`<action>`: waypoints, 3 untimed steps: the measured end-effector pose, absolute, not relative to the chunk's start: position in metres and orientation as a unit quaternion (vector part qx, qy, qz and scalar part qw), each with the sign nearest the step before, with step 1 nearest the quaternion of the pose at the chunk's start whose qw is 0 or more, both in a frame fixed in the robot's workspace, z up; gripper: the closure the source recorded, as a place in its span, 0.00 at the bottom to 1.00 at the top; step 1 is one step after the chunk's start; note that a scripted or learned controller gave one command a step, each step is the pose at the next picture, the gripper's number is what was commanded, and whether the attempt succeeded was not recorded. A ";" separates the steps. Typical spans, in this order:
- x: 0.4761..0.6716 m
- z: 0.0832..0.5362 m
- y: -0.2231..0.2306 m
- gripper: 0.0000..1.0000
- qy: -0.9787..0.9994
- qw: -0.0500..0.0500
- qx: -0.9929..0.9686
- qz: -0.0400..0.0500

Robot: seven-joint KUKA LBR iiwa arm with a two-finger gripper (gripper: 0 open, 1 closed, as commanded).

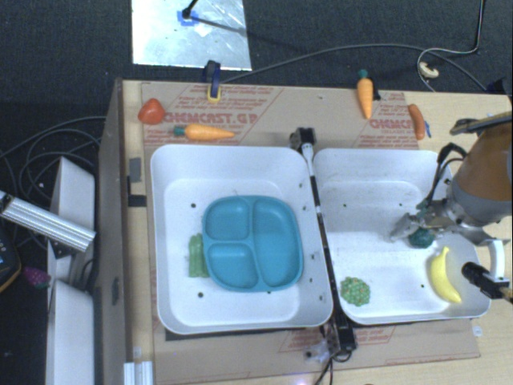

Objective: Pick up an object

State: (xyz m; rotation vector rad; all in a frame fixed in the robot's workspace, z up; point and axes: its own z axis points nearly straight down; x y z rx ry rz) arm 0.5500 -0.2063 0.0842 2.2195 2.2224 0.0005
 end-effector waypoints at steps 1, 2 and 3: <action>0.551 0.095 -0.207 1.00 0.708 0.002 0.706 0.001; 0.618 0.154 -0.142 1.00 0.709 0.002 0.705 0.002; 0.619 0.185 -0.077 1.00 0.709 0.001 0.705 0.002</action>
